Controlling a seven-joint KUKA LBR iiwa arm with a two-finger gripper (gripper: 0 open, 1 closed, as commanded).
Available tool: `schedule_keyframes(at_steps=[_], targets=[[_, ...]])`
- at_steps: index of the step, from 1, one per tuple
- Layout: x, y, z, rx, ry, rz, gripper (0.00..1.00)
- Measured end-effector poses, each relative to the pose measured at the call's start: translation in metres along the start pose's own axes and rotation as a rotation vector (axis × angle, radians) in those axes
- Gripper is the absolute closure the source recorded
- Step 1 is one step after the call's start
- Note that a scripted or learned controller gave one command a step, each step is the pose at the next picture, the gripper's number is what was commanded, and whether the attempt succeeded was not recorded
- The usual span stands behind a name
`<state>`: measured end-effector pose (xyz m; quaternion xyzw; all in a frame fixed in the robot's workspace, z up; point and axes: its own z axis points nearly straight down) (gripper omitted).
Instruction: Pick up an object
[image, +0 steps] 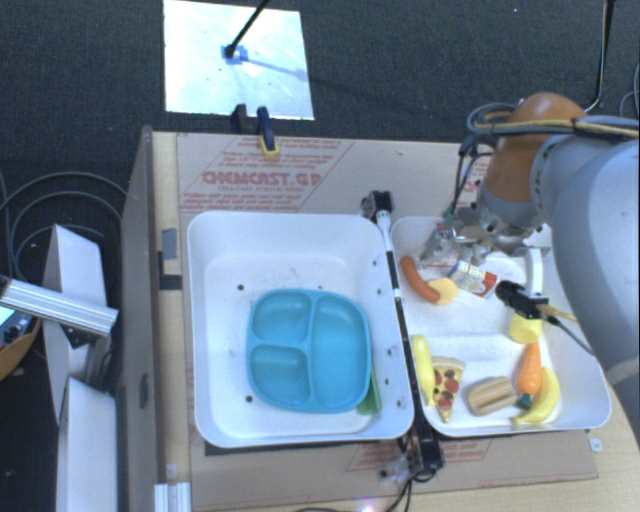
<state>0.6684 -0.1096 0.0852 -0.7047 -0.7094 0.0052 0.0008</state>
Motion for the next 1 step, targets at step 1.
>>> schedule_keyframes(at_steps=[1], targets=[[0.0035,0.0014,-0.0112,-0.012,0.003,-0.001,1.00]])
